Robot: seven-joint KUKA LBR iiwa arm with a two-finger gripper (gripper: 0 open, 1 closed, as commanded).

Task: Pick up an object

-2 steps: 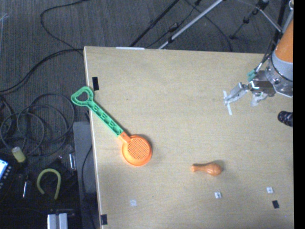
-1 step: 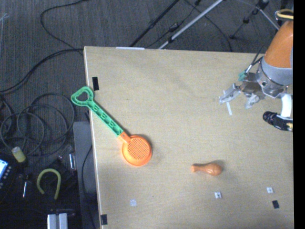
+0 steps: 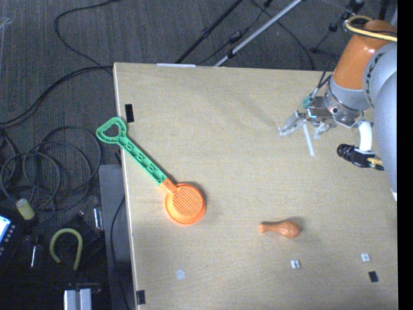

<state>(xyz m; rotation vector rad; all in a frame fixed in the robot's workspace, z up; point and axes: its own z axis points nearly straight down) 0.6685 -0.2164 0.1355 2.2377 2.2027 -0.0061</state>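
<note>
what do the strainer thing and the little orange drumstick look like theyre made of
Strainer: likely moulded plastic, with flat matte green on the perforated handle and orange on the meshed head. Drumstick: probably toy plastic or rubber, smooth, with a slight sheen; too small to be sure.

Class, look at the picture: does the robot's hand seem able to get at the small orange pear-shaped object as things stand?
Probably yes. The hand hangs above the bare tan surface, and the orange pear-shaped object lies alone nearer the camera, with nothing between them or over it.

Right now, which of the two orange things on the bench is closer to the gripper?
The small orange pear-shaped piece, lying below the gripper. The orange strainer with the green handle sits farther off, toward the left edge.
</note>
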